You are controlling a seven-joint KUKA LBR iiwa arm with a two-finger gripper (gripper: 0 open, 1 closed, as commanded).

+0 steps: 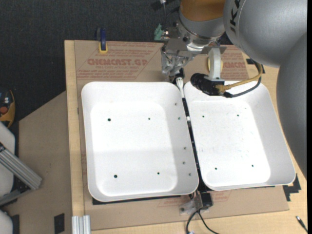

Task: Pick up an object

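Observation:
My gripper (172, 68) hangs over the far edge of the bench, just above the spot where the two white bins meet. The left bin (92, 145) and the right bin (273, 130) lie side by side, and each floor shows a few small dark dots. A thin pale sliver (179, 84) pokes down from under the gripper onto the seam between the bins. I cannot tell whether it is part of the gripper or a loose thing. The grey arm (273, 18) with its orange band (200, 4) covers the upper right.
The bins rest on a tan board (126, 57) with red print. A blue-and-yellow clamp (102, 39) stands at the board's far left corner. A small clip with a cable (199, 203) sits at the near edge between the bins. Metal rails (19, 169) lie off to the left.

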